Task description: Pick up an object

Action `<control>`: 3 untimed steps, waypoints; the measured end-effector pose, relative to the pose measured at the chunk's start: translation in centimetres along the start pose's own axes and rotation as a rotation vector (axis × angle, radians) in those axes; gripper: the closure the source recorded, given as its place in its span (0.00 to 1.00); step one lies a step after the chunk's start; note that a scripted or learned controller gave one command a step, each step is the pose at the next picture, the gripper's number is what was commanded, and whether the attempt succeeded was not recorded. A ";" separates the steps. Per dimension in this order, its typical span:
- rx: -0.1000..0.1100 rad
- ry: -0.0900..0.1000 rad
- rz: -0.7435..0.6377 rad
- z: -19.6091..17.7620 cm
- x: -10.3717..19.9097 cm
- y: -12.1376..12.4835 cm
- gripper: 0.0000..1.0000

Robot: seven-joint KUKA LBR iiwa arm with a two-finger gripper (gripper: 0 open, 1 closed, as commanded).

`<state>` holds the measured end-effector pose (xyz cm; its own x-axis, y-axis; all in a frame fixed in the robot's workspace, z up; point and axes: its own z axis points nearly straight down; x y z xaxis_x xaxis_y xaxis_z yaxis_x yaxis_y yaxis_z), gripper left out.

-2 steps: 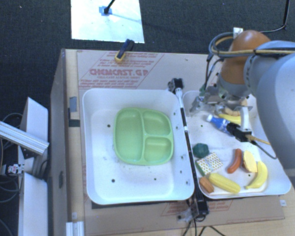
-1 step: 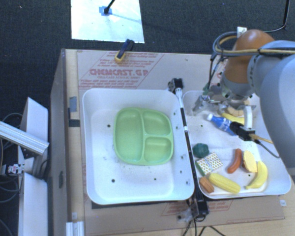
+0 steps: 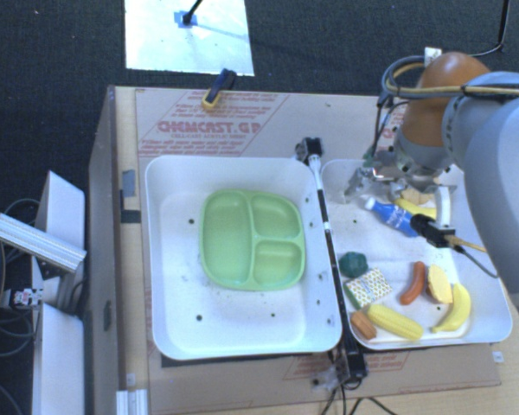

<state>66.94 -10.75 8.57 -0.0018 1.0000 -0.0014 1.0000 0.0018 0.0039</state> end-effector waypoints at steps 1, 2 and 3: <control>-0.003 -0.001 -0.005 -1.1 0.0 0.1 1.00; -0.002 -0.001 -0.005 -1.1 0.0 0.1 0.00; 0.003 0.000 0.000 0.1 -2.9 -4.1 0.00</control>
